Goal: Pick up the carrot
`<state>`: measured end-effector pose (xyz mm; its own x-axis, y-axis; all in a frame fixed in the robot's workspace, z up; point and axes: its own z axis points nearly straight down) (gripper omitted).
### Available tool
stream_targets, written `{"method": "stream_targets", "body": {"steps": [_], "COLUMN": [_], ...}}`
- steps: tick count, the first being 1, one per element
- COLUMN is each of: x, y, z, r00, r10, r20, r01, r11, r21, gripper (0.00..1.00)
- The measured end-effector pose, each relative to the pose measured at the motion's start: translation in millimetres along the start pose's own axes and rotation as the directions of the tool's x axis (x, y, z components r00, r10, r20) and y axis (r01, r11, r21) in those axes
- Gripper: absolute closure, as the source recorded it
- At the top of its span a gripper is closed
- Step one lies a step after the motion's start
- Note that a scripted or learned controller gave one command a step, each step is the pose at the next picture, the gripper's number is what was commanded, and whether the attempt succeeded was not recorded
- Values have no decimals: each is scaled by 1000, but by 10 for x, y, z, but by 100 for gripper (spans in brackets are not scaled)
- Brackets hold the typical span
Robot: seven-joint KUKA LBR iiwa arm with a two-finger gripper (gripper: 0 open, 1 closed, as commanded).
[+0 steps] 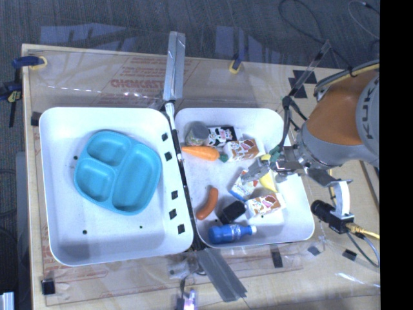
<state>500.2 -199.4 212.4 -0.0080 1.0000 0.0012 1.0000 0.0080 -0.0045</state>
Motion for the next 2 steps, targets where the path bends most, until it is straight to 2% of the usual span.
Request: {"method": "stream_targets", "body": {"steps": [1, 2], "x": [891, 712], "y": [530, 920], "z": [407, 1220], "r00": [1000, 994], "r10": [31, 106], "r20": [1, 1], "r01": [-31, -106], "r11": [1000, 994], "r21": [1, 0], "gripper": [0, 0]}}
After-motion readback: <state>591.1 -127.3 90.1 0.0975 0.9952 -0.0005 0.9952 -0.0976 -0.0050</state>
